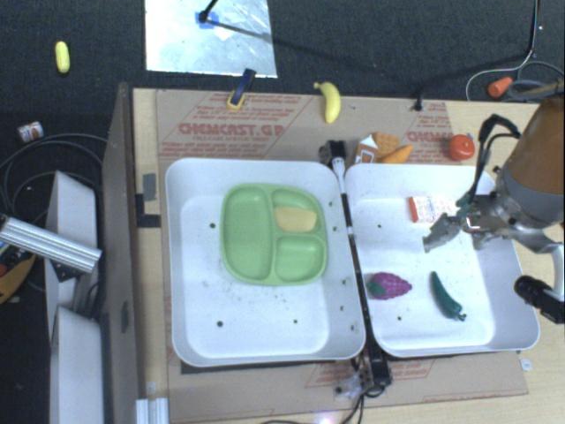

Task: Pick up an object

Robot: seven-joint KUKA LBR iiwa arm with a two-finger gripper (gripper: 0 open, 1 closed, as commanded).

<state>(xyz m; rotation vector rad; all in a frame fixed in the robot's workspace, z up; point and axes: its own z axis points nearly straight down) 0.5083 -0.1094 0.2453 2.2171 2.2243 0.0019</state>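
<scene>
In the right bin (503, 329) lie a small red and white box (425, 208), a purple bunch of grapes (388, 284) and a dark green pepper (448, 296). My gripper (444, 225) hovers over the bin's middle, just right of and below the box and above the pepper. It is open, with nothing between its fingers. The grey arm comes in from the right.
The left bin (199, 325) holds a green divided plate (247, 237) with a yellow piece (295, 218) in its upper right compartment. Behind the bins on the cardboard lie a banana (330, 102), an orange carrot (396, 154) and a red tomato (460, 147).
</scene>
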